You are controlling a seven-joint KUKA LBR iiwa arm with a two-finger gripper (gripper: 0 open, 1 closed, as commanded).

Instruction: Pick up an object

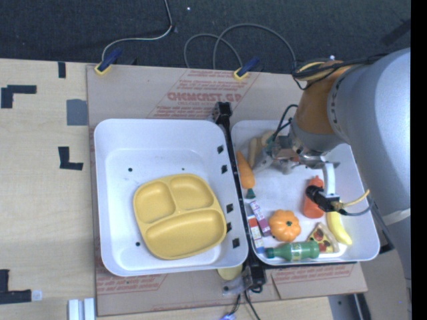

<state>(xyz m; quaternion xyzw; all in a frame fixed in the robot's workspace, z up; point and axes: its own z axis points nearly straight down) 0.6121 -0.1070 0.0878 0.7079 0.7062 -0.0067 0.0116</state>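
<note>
Two white bins [107, 139] sit before us; beside the yellow tray [180, 215], the pincer [277, 155] hangs near a pumpkin [285, 225]; we cannot tell its state.

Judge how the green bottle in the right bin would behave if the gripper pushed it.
The green bottle lies on its side, so it would probably roll. It looks like smooth plastic, likely slippery. The pumpkin close beside it may get nudged.

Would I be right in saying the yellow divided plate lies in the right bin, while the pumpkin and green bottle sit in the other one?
Not quite: the camera view shows the yellow divided plate in the left bin. The pumpkin and green bottle sit in the right bin.
</note>
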